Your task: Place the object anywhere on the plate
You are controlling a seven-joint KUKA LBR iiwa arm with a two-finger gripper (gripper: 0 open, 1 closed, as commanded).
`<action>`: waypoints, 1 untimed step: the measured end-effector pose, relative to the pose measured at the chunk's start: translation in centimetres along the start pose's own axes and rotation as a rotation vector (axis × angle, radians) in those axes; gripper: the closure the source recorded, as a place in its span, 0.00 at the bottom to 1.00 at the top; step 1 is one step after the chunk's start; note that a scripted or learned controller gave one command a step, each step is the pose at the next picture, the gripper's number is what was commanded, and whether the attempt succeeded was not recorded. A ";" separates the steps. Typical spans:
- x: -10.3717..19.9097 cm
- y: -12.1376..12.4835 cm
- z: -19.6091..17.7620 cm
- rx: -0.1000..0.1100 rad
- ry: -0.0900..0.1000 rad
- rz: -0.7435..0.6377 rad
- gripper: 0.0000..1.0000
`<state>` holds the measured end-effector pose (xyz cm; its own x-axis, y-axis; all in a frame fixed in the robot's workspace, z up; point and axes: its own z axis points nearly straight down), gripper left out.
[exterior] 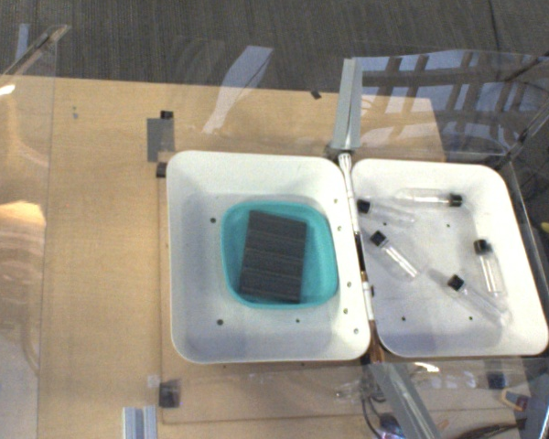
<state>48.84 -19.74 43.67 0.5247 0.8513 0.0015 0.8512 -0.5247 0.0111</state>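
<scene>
Where the bench [91, 245] comes nearest the camera: pale wood, with small metal fittings [412, 410] along the edge below the two bins.
Pincer: whether it is released, clenched or grasping anything cannot be told.
Left bin [188, 263]: shallow, white, rounded at the corners; it touches its neighbour along the middle seam.
Plate [231, 245]: teal, roughly square with soft corners, lying flat in the middle of the left bin.
Block [274, 257]: dark grey, rectangular and ribbed across its top; it lies flat on the plate, inside its rim, tilted a little from the bin's sides.
Right bin [522, 245]: white, the same shape, holding scattered clear tubes with black caps.
Near tube [480, 298]: the longest, lying on a slant toward the near right corner.
Side tube [489, 268]: just beside it, pointing away from the camera.
Middle tube [395, 256]: slanted, near the seam.
Far tubes [427, 197]: two, close together by the far wall.
Post [346, 108]: grey metal, rising behind the seam.
Floor [210, 16]: dark carpet beyond the bench.
</scene>
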 end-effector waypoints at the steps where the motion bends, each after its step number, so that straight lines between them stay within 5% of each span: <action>1: 1.0 -0.5 0.0 0.000 0.000 0.131 0.00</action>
<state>48.93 -18.62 43.64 0.6313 0.7755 0.0026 0.7755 -0.6313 0.0110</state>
